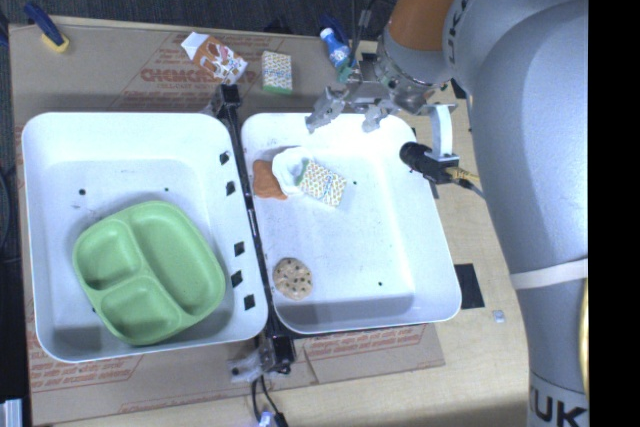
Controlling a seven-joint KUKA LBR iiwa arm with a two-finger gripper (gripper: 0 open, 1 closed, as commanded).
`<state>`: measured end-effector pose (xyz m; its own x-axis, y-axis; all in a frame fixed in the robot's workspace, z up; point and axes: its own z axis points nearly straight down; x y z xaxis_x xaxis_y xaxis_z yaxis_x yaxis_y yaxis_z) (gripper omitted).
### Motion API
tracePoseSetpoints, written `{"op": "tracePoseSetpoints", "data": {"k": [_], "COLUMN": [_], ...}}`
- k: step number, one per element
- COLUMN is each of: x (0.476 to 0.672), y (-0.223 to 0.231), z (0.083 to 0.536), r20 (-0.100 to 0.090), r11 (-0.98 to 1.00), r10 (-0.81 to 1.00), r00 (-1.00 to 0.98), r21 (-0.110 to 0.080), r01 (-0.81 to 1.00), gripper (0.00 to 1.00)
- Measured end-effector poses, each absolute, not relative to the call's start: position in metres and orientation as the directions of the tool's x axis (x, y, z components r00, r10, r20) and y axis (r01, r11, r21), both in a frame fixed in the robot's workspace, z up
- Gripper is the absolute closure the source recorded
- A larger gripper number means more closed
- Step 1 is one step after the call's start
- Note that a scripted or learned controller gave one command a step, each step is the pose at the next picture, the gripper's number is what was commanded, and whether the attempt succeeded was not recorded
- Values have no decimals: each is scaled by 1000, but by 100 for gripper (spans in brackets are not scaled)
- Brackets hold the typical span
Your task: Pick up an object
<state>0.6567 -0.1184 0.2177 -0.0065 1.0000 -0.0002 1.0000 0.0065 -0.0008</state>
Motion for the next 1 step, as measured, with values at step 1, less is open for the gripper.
{"op": "tracePoseSetpoints", "data": {"k": [1], "x": [641], "y": [-114], "z": [135], "r20": [1], "r11": [6], "r10": [1000], "r00": [-6], "r21": [-5], "r01": [1000], "gripper": [0]}}
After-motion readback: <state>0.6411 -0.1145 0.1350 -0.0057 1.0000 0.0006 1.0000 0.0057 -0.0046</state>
